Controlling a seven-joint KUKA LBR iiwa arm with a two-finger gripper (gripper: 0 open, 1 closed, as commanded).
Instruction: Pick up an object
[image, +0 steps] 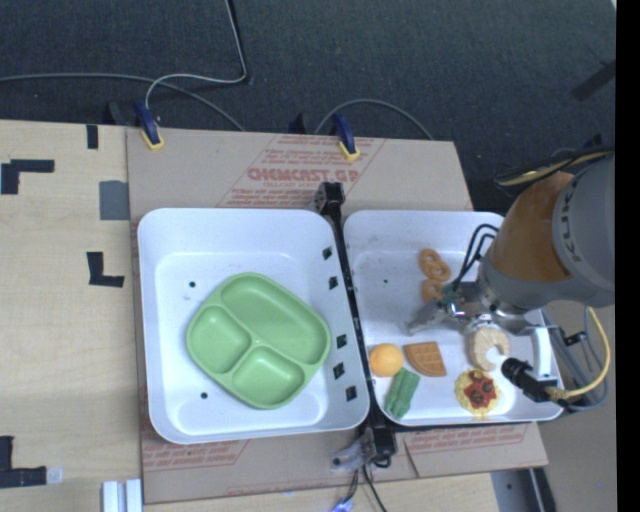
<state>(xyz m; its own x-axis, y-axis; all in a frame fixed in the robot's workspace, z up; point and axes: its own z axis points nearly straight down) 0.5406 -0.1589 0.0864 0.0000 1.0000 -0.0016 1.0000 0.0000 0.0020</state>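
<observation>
Counting one green tray (258, 340), one orange (386, 359), two pretzels (434, 264).

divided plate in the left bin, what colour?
Light green: the three-compartment divided plate in the left white bin, camera view.

End effector (428, 316) finger state unclear; arm (560, 240) cut off at right edge.

**Toy food in the right bin**

An orange ball (386, 359), a tan wedge (425, 358) and a green piece (402, 392) lie close together — pretzel-like rings (434, 265) farther back, a pale bun (488, 347) and a red-topped round (478, 392) near the right wall.
</observation>
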